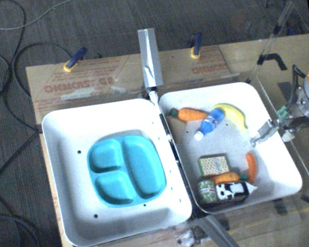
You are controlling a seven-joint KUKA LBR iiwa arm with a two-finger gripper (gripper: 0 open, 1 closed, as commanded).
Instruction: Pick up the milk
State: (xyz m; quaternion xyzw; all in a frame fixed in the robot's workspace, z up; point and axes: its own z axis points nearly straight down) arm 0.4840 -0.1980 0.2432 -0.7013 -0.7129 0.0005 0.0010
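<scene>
Milk (231,191) lies at the right bin's (282,186) near edge, we see, beside a green box (213,164). Our pincer (260,136) hovers near the bin's right wall; we cannot tell its state.

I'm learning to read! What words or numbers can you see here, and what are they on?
"CHEMCAST GP" (last letters unsure): faint red print on the brown board behind the bins.
More red print on the board, right of the metal post: too blurred.
Milk carton and small box: print too small.
</scene>
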